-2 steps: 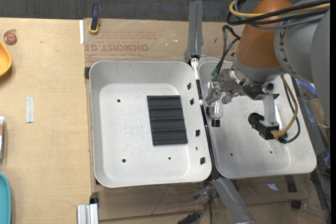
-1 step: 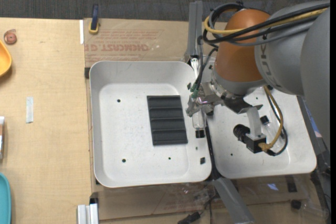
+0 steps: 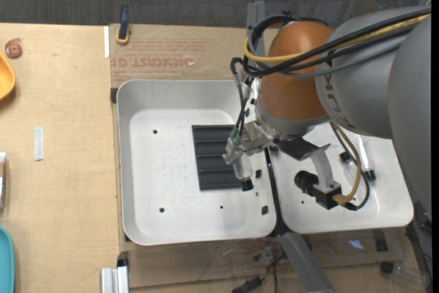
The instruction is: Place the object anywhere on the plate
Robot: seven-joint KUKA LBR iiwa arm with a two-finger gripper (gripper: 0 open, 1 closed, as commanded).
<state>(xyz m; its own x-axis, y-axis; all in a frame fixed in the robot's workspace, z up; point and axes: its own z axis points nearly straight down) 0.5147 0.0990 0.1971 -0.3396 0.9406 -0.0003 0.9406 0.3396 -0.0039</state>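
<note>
- I cannot tell from this slanted overhead feed whether the gripper [image 3: 240, 165] is spread or closed, or whether it has hold of anything; its tip is a small grey-and-green cluster seen against dark ridges.
- The gripper sits at the 3 o'clock edge of the black ridged object [image 3: 211, 158], overlapping that edge in my view; I cannot tell whether it touches.
- The black ridged object lies flat in the left bin [image 3: 147, 206], right of the bin's centre, with its long sides running from 12 to 6 o'clock.
- A small black bit [image 3: 264, 210] lies on the bin floor at about 5 o'clock from the object, near the wall shared with the right bin [image 3: 384, 211].
- The orange band [image 3: 295, 75] bulges at 1 o'clock from the gripper, with yellow and black cables [image 3: 302, 51] looped over it.
- The grey arm [image 3: 377, 72] runs off toward 3 o'clock, covering much of the right bin.
- A black-and-yellow fitting [image 3: 321, 190] hangs on cables over the right bin.
- On the wooden bench [image 3: 62, 182], well out at 9 o'clock, I see an orange curved piece [image 3: 4, 82], and a teal edge [image 3: 5, 261] toward 7 o'clock.
</note>
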